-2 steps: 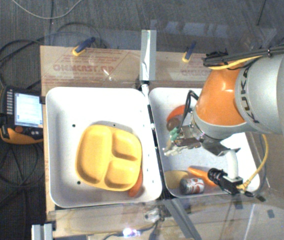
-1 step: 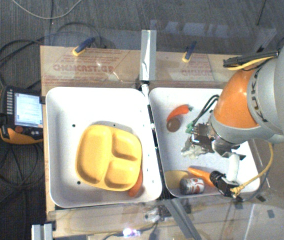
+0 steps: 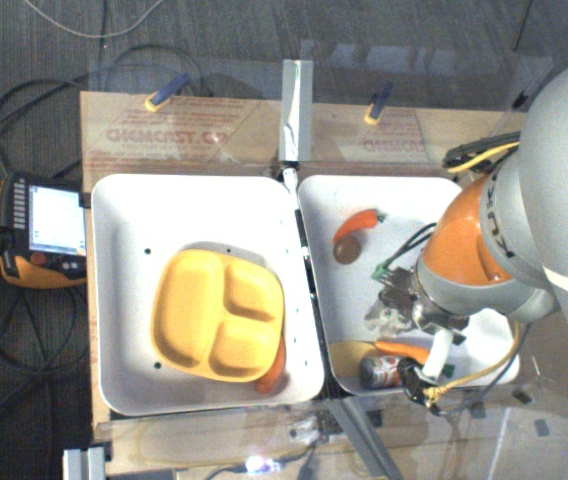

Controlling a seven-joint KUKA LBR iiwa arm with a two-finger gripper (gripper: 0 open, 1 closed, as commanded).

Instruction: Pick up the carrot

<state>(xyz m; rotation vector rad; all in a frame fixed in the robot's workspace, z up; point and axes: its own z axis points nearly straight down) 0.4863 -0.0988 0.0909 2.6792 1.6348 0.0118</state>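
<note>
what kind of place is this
Most likely a robotics lab or test cell: a robot arm works over two white bins on a bench, loose cables trail on grey carpet, and a control pendant lies beside it.

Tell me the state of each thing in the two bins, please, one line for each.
carrot: lying in the right bin, near its far wall, free of the gripper.
small brown piece: lying just beside the carrot.
can: lying on its side at the right bin's near wall.
yellow divided plate: lying flat in the left bin.
gripper: low over the right bin, between carrot and can.
</note>
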